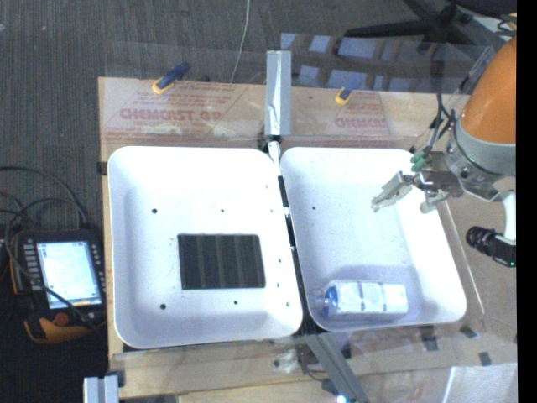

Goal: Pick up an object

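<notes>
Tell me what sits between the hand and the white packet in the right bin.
Nothing: in the camera view, bare white bin floor separates the hand, hovering over the right bin, from the white packet lying near that bin's front wall.

Two shallow white bins sat side by side on the desk: the left bin and the right bin, touching along their inner rims. A grey upright post stood at the desk's far edge, above the seam between them. Two yellow-and-blue clamps gripped that far edge, one near the far-left corner, one right of the post. A handheld control pendant with a lit screen lay on the floor off the desk's left edge, cables trailing beside it.
</notes>
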Controlling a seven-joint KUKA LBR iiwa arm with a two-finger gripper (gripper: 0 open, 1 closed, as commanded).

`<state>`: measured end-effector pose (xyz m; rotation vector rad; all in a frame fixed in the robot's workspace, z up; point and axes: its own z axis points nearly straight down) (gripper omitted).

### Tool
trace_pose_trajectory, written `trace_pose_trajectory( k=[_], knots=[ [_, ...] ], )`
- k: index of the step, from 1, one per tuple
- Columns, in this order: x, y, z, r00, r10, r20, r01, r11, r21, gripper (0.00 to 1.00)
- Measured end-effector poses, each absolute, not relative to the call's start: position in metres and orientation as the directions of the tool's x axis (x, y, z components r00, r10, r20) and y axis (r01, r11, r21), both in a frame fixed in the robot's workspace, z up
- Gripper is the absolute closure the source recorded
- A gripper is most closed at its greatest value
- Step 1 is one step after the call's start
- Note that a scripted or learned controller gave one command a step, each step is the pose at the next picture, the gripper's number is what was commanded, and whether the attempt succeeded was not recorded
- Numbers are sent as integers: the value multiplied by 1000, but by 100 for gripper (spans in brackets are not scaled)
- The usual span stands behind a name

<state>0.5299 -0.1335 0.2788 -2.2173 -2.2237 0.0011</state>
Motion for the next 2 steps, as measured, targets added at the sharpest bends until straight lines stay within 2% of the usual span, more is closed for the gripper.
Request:
trace_pose_trajectory(
  k=[1,2],
  knots=[
    [495,-171,339,110,994,-2,994,-110,1,0],
    [485,-159,435,343,939,-2,939,-343,1,0]
  ],
)
